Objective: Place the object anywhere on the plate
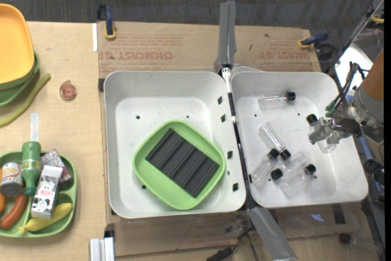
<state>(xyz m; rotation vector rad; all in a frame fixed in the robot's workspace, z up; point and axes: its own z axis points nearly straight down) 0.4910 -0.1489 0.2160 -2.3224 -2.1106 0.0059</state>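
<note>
The end effector (327,131) is clamping a clear black-capped plastic vial (322,133) over the right white bin (342,192), presumably lifting it toward the green square plate (145,159).

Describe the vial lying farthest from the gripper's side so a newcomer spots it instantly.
Look in the right white bin, the one beside the green plate's bin. Near its far wall lies a lone clear vial with a black cap, apart from the vials clustered lower down.
</note>
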